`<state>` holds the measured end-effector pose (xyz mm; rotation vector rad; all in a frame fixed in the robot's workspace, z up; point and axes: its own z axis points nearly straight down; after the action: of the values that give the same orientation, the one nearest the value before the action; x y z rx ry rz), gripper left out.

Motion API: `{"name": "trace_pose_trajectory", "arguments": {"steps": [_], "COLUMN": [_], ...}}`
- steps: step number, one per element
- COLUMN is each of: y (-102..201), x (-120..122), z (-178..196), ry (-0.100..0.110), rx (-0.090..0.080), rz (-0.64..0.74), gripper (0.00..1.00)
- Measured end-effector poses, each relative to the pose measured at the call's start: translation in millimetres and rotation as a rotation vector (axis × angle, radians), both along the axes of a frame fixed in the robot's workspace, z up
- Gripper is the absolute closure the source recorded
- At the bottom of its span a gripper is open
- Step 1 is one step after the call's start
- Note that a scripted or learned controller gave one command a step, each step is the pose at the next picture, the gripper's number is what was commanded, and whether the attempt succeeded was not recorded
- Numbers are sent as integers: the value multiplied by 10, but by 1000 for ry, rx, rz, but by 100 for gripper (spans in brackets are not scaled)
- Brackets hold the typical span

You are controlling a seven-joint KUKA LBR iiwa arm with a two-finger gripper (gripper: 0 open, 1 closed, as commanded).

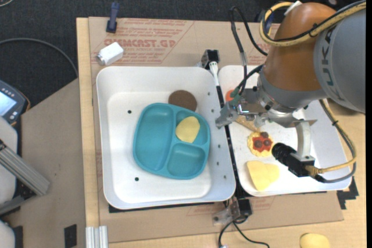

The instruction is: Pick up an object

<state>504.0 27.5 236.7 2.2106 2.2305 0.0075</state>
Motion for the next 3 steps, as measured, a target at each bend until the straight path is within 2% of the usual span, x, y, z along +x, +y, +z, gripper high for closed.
{"name": "trace_pose_trajectory", "arguments": {"steps": [1,2,3], "y": [-47,775,1435], "x": [-8,-243,-261], "z": [92,1892,1244], "ry": [2,-15,12], "rx": [-3,6,-3], "rz": [-7,3,-2], "gripper": [100,100,100]}}
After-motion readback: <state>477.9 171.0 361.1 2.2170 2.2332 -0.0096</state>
